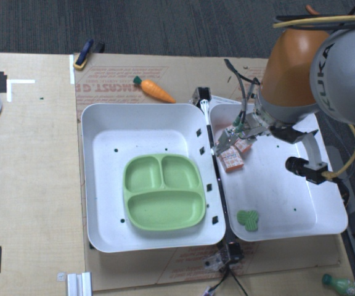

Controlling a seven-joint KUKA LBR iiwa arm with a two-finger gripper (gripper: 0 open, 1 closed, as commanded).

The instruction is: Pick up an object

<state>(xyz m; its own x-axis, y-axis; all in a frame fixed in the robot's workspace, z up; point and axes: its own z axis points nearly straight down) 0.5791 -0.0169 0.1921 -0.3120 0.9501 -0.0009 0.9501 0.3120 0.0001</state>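
Cardboard sheeting covers the table (36, 165), and dark carpet runs along the far edge. Nearest the camera, at about six o'clock in the scene, a tangle of clips and cable sits between the two bins. Just above it, in the near-left corner of the right bin (325, 224), lies a small green object (248, 219), well apart from everything else. The left bin (97, 184) holds a green divided plate (164, 191) toward its near side.

Further in, by the right bin's left wall, a small red-and-white packet (232, 158) lies flat with its long axis running roughly from eleven to five o'clock. The tool (229, 139) hangs directly over the packet's far end, touching or very nearly so; how wide its grasp stands I cannot tell, since the wrist and cables crowd it. The packet thus lies just toward five o'clock from the tool, so I judge a short drop, not a sideways reach, is what a grasp calls for.

Beyond the bins, at about eleven o'clock, a toy carrot (155, 90) rests on the cardboard.
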